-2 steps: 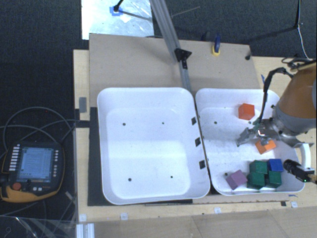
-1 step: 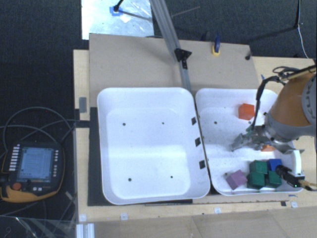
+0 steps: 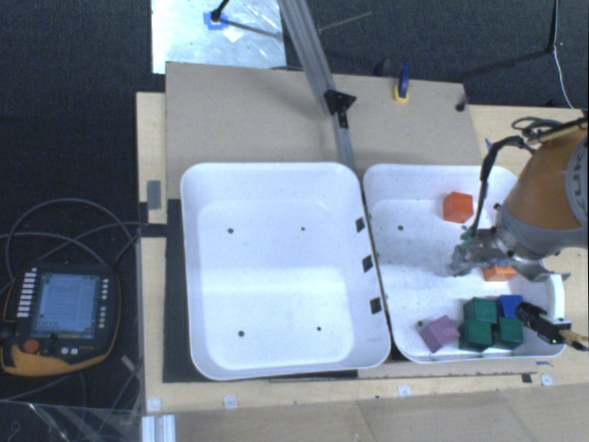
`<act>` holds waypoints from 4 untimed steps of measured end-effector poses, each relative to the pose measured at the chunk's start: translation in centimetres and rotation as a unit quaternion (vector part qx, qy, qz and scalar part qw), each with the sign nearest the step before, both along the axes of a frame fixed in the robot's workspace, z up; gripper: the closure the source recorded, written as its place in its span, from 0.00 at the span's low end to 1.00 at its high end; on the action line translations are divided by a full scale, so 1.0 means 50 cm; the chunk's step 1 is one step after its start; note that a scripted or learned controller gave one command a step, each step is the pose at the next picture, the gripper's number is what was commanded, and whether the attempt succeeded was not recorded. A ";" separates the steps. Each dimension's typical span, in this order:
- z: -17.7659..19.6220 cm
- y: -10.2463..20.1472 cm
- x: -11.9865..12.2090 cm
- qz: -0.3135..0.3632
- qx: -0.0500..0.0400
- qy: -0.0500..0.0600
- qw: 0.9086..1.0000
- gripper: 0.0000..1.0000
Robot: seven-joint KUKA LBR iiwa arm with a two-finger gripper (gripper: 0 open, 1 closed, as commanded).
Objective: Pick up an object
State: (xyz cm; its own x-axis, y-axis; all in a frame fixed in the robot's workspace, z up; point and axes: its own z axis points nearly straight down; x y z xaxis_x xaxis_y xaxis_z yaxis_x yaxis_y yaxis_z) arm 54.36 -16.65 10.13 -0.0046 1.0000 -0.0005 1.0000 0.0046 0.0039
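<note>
Over on the right-hand bin point(image 3: 396, 212), the arm point(image 3: 552, 196) has its hand point(image 3: 471, 258) low above the white floor, near the middle of that bin. From where I stand I cannot tell whether it is apart or together; the tip is a small grey blur against the plastic. Nothing shows between its tips, so I would not say it has hold of anything.

Several blocks lie around it. An orange block point(image 3: 457, 207) sits toward the far side of the bin, apart from the hand. A second orange piece point(image 3: 500, 272) peeks out just beside the hand, partly hidden by the wrist. Along the near edge are a purple block point(image 3: 439, 332), a pair of green blocks point(image 3: 478, 324) pressed together, and a blue block point(image 3: 511, 305) touching the green ones. The left bin point(image 3: 198, 247) sits alongside on the counter point(image 3: 152, 274).

My reading is that the pick is not yet made: the hand is down at working height close to the small orange piece, which looks like the likeliest target, but closing and lifting are all to come.
</note>
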 end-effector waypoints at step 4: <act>0.268 0.130 0.032 0.003 0.001 0.001 1.000 1.00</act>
State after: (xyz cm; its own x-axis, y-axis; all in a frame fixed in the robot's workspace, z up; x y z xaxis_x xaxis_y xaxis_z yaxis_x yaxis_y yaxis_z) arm 55.95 -10.13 23.53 -0.0109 0.9999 0.0023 0.9999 0.0109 0.0027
